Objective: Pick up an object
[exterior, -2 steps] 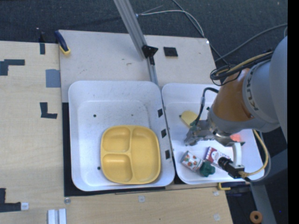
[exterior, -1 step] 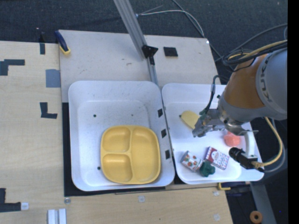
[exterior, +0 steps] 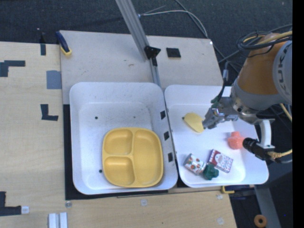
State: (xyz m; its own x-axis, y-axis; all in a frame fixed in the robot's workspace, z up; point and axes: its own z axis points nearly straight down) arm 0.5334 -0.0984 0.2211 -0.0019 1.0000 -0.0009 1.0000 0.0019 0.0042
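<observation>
In the right bin (exterior: 190, 99) lie a pale yellow banana-like piece (exterior: 193, 122), a pink-orange lump (exterior: 234, 140), a red and white carton (exterior: 221, 160), a small printed box (exterior: 194, 164) and a dark green bit (exterior: 211, 173). My gripper (exterior: 210, 121) hangs low over this bin, just right of the yellow piece, its fingertips close to that piece's right end. Nothing shows between the fingers.
The left bin (exterior: 85, 103) holds a yellow divided plate (exterior: 132, 156). A metal pole (exterior: 135, 23) slants up from the bench behind the bins. Cables trail along the top and right. A blue and yellow clamp (exterior: 63, 43) sits at the back left.
</observation>
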